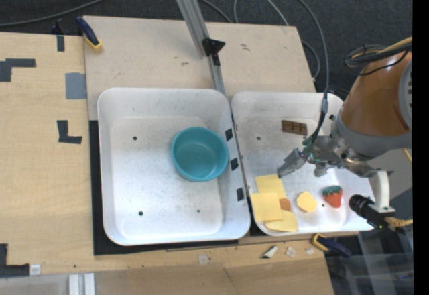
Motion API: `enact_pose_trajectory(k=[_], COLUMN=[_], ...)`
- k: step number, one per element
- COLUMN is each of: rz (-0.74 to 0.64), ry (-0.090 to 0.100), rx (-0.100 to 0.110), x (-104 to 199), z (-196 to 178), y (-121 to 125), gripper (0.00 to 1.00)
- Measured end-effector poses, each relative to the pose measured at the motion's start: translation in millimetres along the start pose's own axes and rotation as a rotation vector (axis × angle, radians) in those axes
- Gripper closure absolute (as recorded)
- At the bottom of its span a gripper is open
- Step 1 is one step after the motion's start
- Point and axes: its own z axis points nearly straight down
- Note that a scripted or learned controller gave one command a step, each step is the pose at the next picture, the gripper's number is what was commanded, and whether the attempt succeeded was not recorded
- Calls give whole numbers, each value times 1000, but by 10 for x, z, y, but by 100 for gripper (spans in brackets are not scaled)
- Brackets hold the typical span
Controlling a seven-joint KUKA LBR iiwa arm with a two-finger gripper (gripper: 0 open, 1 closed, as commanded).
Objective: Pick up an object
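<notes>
A bowl [199, 153] sits in the left bin [120, 220]; blocks [271, 203] and a strawberry [332, 196] lie in the right bin [261, 109].

No legible text (none anywhere)

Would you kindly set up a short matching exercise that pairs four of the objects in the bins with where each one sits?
Things:
1. teal bowl
2. brown block
3. strawberry
4. yellow sheets

Places:
A. right bin, near its back wall
B. middle of the left bin
C. right bin, front corner beside the divider
D. right bin, front, far side from the divider, under the arm

Pairs: 1-B, 2-A, 3-D, 4-C
</notes>
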Motion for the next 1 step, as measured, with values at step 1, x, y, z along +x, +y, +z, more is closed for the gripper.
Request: enact_pose_trajectory(k=[1], rz=[0], ry=[0], rx=[0], x=[-1], z=[0], y=[0], gripper=[0])
